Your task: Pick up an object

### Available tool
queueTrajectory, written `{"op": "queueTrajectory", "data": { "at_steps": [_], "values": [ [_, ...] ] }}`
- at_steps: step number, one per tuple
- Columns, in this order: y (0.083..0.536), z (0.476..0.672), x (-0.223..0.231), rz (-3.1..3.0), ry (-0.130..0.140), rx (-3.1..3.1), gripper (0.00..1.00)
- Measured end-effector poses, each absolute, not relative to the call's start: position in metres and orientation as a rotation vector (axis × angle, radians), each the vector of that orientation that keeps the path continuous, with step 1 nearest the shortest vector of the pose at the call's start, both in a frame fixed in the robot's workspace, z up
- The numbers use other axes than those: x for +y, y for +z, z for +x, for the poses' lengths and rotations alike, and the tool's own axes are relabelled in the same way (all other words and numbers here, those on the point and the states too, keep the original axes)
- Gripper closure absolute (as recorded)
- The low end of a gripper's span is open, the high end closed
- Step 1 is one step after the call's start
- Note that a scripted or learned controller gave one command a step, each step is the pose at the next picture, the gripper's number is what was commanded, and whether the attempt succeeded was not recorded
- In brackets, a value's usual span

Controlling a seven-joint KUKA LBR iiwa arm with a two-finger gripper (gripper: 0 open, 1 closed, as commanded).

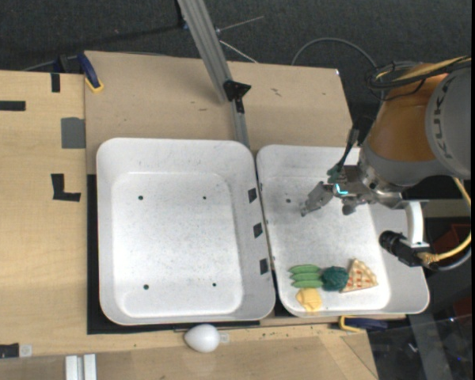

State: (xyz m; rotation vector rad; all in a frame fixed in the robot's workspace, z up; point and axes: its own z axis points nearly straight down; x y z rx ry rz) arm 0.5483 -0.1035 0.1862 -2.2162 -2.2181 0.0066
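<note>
Your gripper (321,199) hangs over the middle of the right bin (301,158); from this slanted view you can't tell whether it is spread or closed, and nothing shows in its grasp. Your candidates sit clustered at that bin's near edge, well apart from the gripper: a ribbed green pod (305,274), a knobbly dark broccoli (333,276), a flat pizza slice (359,277), a yellow piece (309,298). They look like smooth toy plastic. The left bin (174,228) is speckled white.

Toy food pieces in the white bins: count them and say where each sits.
4, all at the right bin's near end: a green pea pod, a yellow piece below it, a dark green broccoli, an orange pizza slice. More may hide under the arm.
</note>
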Motion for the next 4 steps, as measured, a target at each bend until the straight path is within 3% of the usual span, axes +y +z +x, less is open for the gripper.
{"op": "queueTrajectory", "data": {
  "at_steps": [1, 2, 3, 4],
  "values": [
    [0.189, 0.549, -0.104, -2.218, 0.002, -2.222, 0.00],
    [0.124, 0.545, -0.102, -2.216, 0.009, -2.217, 0.00],
    [0.088, 0.545, -0.102, -2.220, 0.003, -2.223, 0.00],
    [0.099, 0.545, -0.101, -2.218, 0.002, -2.223, 1.00]
  ]
}}
